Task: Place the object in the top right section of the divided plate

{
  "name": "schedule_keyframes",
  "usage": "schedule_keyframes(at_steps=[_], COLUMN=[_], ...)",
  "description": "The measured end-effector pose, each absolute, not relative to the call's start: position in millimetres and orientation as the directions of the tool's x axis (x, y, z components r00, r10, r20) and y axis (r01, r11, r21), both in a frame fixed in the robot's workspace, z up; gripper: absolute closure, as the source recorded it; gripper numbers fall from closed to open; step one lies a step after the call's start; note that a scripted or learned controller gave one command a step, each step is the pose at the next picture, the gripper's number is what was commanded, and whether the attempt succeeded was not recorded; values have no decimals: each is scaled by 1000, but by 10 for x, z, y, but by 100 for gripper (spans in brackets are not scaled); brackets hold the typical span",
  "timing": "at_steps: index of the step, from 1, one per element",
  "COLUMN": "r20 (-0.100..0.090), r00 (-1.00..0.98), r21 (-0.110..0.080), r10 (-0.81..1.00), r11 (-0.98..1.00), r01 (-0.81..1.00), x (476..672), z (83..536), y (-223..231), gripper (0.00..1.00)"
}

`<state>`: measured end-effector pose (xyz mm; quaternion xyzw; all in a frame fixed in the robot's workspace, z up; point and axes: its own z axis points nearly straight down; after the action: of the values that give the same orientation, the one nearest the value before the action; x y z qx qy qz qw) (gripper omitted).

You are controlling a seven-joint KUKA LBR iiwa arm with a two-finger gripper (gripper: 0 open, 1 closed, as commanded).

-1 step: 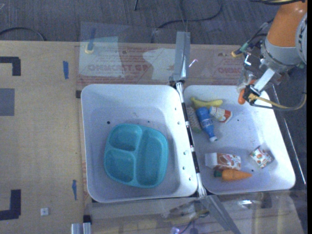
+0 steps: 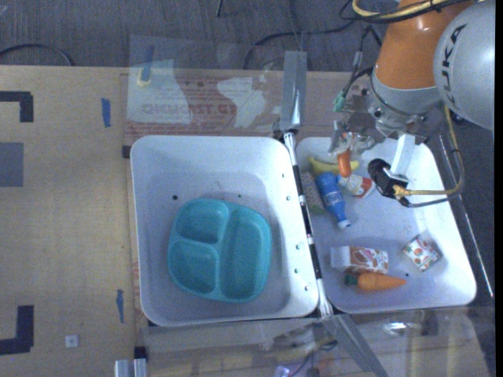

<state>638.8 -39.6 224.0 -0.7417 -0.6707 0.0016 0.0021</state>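
divided plate [image 2: 220,250]: teal, glossy plastic, rounded | bottle [image 2: 332,199]: blue, cylindrical | fingers [image 2: 346,149]: opening cannot be told

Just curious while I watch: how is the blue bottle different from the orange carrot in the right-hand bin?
The blue bottle lies near the bin's middle, close under the gripper; the carrot lies near the front edge beside a small carton. The bottle is blue with a white cap, the carrot orange and tapered. Both lie flat.

Evenly and brightly lit from above with a cool bluish cast, soft shadows inside the left bin [image 2: 149,171], pale glare on the clear sheet [image 2: 196,93] at the far side, slight overall softness and grain.
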Motion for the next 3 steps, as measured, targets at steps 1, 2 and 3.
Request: schedule_keyframes(at_steps=[1, 2, 3], r20=[2, 0, 0], r00=[-240, -329, -230], r21=[-3, 1, 1], r10=[971, 944, 973], r11=[240, 329, 230], r01=[971, 944, 973], x=[6609, 6683, 6683], z=[1821, 1934, 1979], y=[-16, 124, -137], gripper=[100, 100, 100])
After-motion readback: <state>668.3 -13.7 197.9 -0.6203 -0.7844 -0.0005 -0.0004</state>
